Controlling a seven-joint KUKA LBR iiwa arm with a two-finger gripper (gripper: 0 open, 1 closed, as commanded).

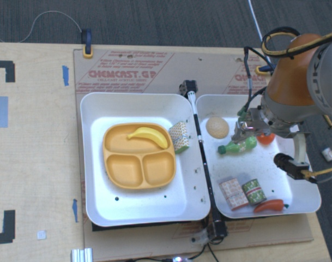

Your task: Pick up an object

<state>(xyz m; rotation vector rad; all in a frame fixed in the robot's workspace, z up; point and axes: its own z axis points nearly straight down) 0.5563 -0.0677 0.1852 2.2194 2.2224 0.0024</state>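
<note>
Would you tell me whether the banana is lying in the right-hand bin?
No, the banana lies in the large compartment of the yellow divided plate, which sits in the left bin.

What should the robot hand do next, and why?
Probably drop straight down a little. The gripper hangs right above the green toy vegetable in the right bin, so a short descent should bring it around that toy.
</note>
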